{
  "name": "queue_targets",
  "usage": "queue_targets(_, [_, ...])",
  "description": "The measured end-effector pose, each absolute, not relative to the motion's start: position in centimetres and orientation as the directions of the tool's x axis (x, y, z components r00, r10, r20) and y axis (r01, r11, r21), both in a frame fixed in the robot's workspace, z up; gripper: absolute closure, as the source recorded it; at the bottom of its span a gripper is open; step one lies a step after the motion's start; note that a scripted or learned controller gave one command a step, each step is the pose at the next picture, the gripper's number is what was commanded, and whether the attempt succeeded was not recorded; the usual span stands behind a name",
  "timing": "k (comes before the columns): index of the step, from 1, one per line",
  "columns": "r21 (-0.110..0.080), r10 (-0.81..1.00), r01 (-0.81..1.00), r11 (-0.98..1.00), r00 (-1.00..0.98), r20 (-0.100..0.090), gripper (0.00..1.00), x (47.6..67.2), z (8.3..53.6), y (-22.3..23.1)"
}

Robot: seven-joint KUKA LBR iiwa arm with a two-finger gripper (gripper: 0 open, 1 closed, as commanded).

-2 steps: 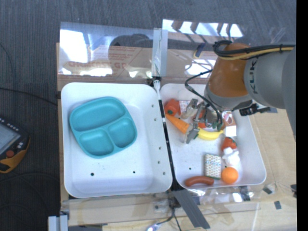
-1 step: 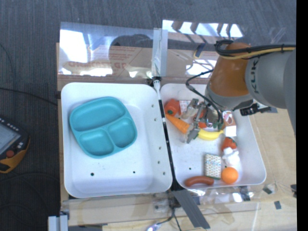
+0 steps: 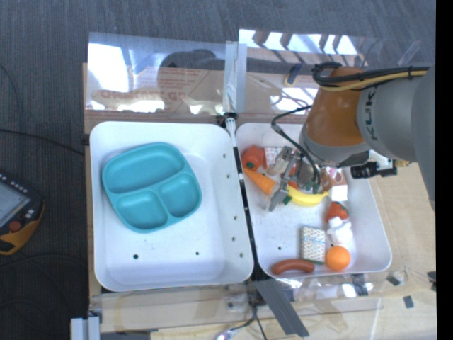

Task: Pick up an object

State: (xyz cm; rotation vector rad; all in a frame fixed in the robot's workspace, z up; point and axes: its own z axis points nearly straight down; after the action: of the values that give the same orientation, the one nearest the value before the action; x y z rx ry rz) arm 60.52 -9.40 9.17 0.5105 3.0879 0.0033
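sausage (image 3: 292, 266): near edge of the right bin (image 3: 379, 261), lying flat with its long axis along that edge. I'd guess soft rubbery toy food, light. Pinch across the middle.

orange ball (image 3: 338, 258): near right corner, just beside the sausage's right end. Round, so no axis to speak of. Looks smooth and might roll or squirt out of a pinch.

cracker box (image 3: 313, 243): just behind the sausage, touching or nearly touching the ball. Small flat pack, probably stiff and light. Long axis runs roughly near-to-far; grab across the short sides.

banana (image 3: 308, 197): mid-bin, right under the arm's working end. Curved, long axis left-right. My pick for the task's thing since the arm is already over it. Likely hard light plastic, a bit slick; take it across the belly of the curve.

carrot (image 3: 259, 181): near the bin's left wall, tip aimed toward the near right. Tapered, so grip the thick end.

gripper (image 3: 284, 184): hanging between carrot and banana, tilted toward the left wall. Jaws state: honestly cannot tell from this angle, too much clutter.

blue tray (image 3: 151, 185): left bin (image 3: 120, 261), not my problem.
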Motion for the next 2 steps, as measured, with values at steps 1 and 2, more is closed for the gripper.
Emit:
queue_targets(1, [0.007, 0.444, 0.444, 0.896, -0.896, -0.017, 0.00, 54.3, 9.2, -11.4])
queue_targets(2, [0.004, 0.457, 0.457, 0.889, -0.889, -0.015, 0.00, 57.5, 9.1, -9.8])
